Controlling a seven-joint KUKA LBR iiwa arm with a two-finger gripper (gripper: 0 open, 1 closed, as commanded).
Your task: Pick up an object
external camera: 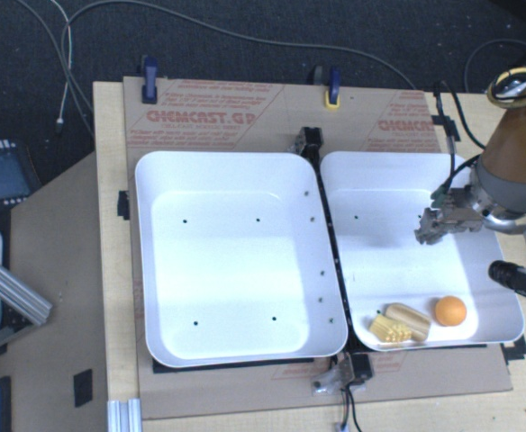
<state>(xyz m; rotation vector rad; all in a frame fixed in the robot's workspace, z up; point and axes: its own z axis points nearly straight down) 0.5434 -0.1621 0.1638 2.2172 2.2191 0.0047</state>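
Clearly the gripper (pixel 432 226) hung over the right bin (pixel 371 187), well apart from the orange ball (pixel 450 310) by that bin's near rim; whether its jaws were open I could not tell. Descending squarely over the ball seemed wise. Beside it lay one corn cob (pixel 391 330) and one bread roll (pixel 409 315); two bins altogether.

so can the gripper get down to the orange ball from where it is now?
Probably yes. The gripper hovers in the right bin, and the orange ball sits apart from the tan piece near the front wall, open above.
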